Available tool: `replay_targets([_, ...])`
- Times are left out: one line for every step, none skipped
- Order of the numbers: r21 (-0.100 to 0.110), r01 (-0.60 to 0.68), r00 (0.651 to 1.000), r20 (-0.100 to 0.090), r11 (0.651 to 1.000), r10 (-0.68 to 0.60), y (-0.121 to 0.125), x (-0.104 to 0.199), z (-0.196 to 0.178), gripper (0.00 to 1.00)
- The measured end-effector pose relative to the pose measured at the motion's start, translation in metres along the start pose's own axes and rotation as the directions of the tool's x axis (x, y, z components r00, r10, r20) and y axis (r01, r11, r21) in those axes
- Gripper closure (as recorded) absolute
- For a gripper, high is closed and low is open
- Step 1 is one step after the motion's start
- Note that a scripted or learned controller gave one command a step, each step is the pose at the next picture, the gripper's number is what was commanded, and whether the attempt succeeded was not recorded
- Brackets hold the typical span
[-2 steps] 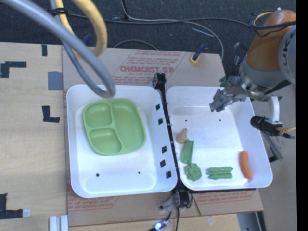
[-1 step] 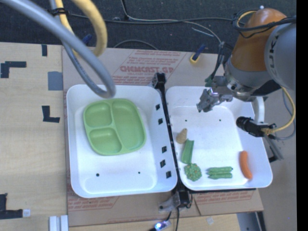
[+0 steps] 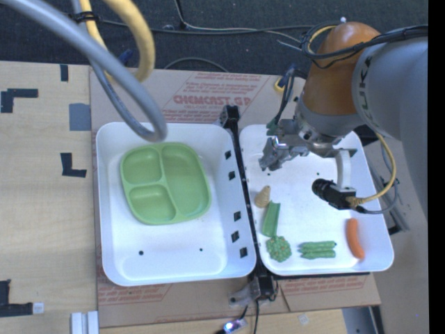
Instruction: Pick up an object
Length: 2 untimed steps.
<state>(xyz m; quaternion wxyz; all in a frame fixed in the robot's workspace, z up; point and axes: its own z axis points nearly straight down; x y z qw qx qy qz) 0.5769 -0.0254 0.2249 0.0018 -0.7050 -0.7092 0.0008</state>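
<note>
Carrot (image 3: 354,238): we saw it lying near the right edge of the right bin (image 3: 306,186), orange and long, down by the front corner.
Green beans (image 3: 318,250): we saw them lying flat just left of the carrot, close to the front wall of the same bin.
Broccoli (image 3: 278,248): it sat left of the green beans, a small bumpy green lump.
Green stick (image 3: 270,218): we saw a long green piece just above the broccoli, standing a bit tilted.
Tan piece (image 3: 262,198): a small pale brown bit lay by the top end of the green stick, close to the wall between the bins.
Gripper (image 3: 273,156): we saw it hanging over the back left part of the right bin, above the tan piece and apart from it. We could not tell how its fingers stood. We saw nothing held in it.
Arm (image 3: 348,68): it came in from the right, grey with a big orange part above the wrist.
Black part (image 3: 332,192): a dark piece with a cable hung off the arm over the middle of the right bin.
Green plate (image 3: 165,183): it lay in the left bin (image 3: 174,263), with three sections.
Surface (image 3: 42,186): we saw wood with cardboard under both bins.
</note>
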Motion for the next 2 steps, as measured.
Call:
replay_targets([-0.003,0.002,1.0,0.0,1.0,-0.002,-0.007,0.057,-0.009,1.0])
replay_targets([0.0,0.001,1.0,0.0,1.0,-0.001,-0.022,0.105,-0.007,1.0])
